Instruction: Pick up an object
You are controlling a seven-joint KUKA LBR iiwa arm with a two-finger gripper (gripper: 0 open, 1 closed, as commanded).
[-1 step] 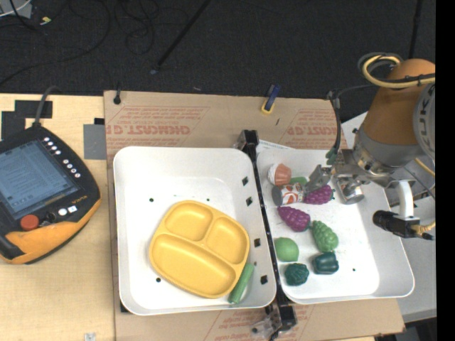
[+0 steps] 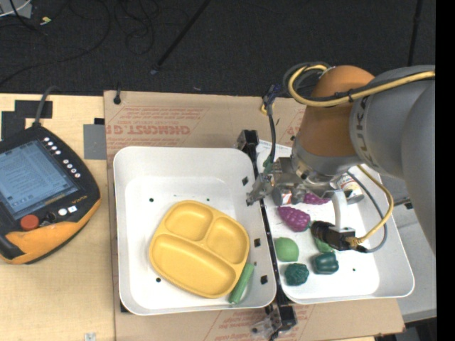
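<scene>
Nothing lifted yet: my gripper [image 2: 295,194] hovers at twelve o'clock of the purple toy [image 2: 294,217], finger spread impossible to tell, grasp remaining.

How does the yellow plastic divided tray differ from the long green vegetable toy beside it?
The yellow plastic divided tray is broad, flat and has three compartments; the long green vegetable toy is narrow and solid. The tray is yellow, the toy green. Both lie in the left white bin.
</scene>
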